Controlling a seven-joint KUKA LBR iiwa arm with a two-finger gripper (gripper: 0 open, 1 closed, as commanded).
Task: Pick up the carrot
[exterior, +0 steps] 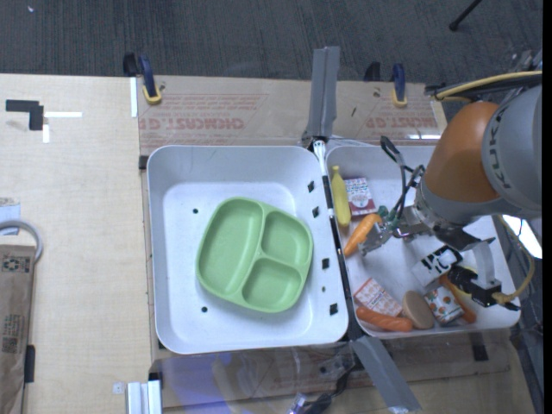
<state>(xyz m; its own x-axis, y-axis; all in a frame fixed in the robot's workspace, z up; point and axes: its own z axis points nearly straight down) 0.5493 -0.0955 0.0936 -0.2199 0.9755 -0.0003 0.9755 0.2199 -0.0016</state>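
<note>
1. The fingers point(376, 234) point to the view's left, low over the right bin point(405, 270), at the end of the grey arm point(483, 162) with its orange band.
2. Whether the fingers are spread or pressed together cannot be told; they are small and dark against the clutter.
3. The carrot point(361, 233) lies slanted just beside the fingertips, on their left, near the bin's left wall; contact cannot be made out.
4. Above and left of the fingers lies a yellow banana point(340, 197), with a small red-and-white packet point(360, 195) beside it.
5. Below the fingers lie a second packet point(373, 295), another orange piece point(385, 321), a brown round item point(418, 308) and a small carton point(445, 304).
6. Well to the left of the fingers, the left bin point(172, 257) holds a green divided plate point(255, 254), on the tabletop point(69, 231).
</note>
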